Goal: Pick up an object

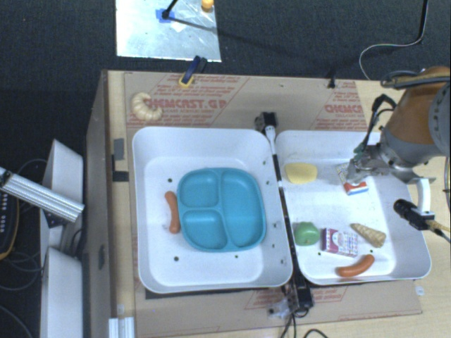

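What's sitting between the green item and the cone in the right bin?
In the camera view, a small pink-and-white carton lies between the round green toy and the tan ridged cone, in the right white bin.

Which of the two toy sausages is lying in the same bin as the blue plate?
The orange-red toy sausage in the left white bin, lying just left of the blue divided plate. The other sausage lies in the right white bin, near its front edge.

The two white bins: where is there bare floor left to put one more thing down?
Left bin: bare strips along the far wall and near wall around the blue tray, which fills its middle. Right bin: bare floor between the yellow piece and green piece. Crowded along its near side and by the tool.
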Robot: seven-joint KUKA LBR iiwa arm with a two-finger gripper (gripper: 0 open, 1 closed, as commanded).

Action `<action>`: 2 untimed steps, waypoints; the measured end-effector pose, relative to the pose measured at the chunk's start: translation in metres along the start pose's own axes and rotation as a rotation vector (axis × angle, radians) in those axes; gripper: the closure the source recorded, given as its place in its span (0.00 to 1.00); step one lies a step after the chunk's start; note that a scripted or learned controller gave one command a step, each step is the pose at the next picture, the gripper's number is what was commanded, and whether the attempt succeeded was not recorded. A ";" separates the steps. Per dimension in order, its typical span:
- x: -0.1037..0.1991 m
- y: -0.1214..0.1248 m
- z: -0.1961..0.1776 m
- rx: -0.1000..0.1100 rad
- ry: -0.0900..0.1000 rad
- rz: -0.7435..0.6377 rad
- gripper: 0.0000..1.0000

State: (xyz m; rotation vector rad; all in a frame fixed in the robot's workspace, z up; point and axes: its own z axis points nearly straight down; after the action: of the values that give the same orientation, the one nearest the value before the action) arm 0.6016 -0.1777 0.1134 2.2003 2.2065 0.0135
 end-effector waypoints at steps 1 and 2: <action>0.000 0.000 0.000 0.000 0.000 0.000 0.00; -0.007 0.046 0.007 0.021 0.011 -0.001 0.00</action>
State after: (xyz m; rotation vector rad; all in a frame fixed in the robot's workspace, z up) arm 0.6476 -0.1847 0.1074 2.2149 2.2237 0.0019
